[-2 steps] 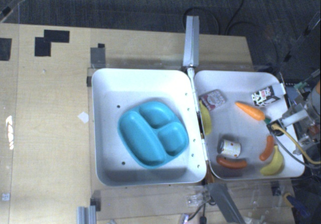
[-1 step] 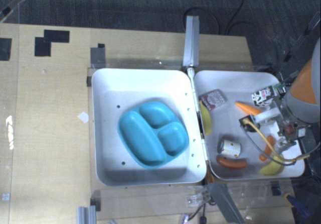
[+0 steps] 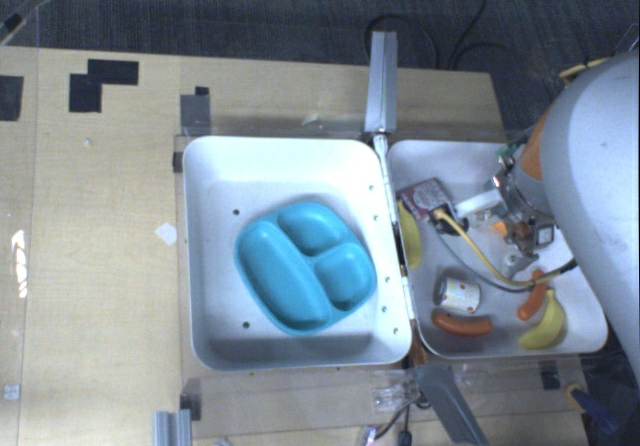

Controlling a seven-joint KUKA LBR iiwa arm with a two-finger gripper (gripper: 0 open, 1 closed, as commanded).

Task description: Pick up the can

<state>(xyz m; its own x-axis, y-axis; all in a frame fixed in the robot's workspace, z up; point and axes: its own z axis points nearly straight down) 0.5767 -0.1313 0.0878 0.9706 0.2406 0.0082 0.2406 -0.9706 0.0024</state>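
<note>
Can (image 3: 458,293) lying on its side low in the right bin (image 3: 470,156), tool (image 3: 515,234) just above-right, apparently apart, grip state unclear, blue tray (image 3: 305,264) in left bin (image 3: 210,234)

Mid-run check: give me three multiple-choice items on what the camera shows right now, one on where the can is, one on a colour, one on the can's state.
1. Where is the small silver metal can?
A. In the right white bin
B. In the left white bin
C. On the bench outside the bins

2. What colour is the three-compartment plastic tray in the left bin?
A. Red
B. Light blue
C. Yellow

3. How does the can lie?
A. Standing upright
B. On its side
C. Lifted clear of the bin floor

Key: 1 A, the can sits near the right bin's front, just behind the red sausage-shaped toy. 2 B, the tray is light blue throughout. 3 B, its round end faces left and its side rests on the bin floor, apart from the gripper.
</note>
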